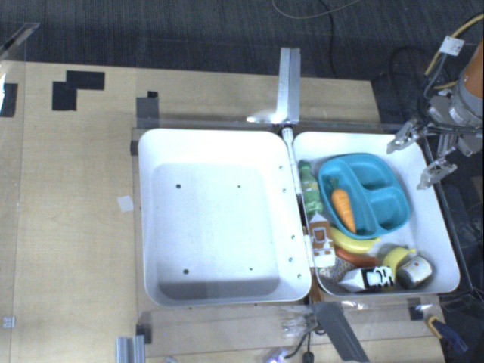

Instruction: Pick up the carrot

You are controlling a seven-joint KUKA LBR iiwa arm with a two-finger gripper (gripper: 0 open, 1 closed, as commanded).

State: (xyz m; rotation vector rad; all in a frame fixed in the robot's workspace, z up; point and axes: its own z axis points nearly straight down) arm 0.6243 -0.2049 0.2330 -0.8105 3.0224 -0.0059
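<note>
An orange carrot [344,209] lies in the left compartment of a blue divided tray [378,203] inside the right bin [431,218]. My gripper [423,154] hangs at the right bin's far right corner, up and to the right of the carrot and well apart from it. Its two fingers [403,136] are spread wide with nothing between them, so it is open.
Along the right bin's left wall lie a green bottle [307,187] and a small carton [321,240]. A yellow banana [354,243], a lemon [394,258], a grey round object [415,271] and a dark packet [370,278] crowd its near side. The left bin [219,218] is beside it.
</note>
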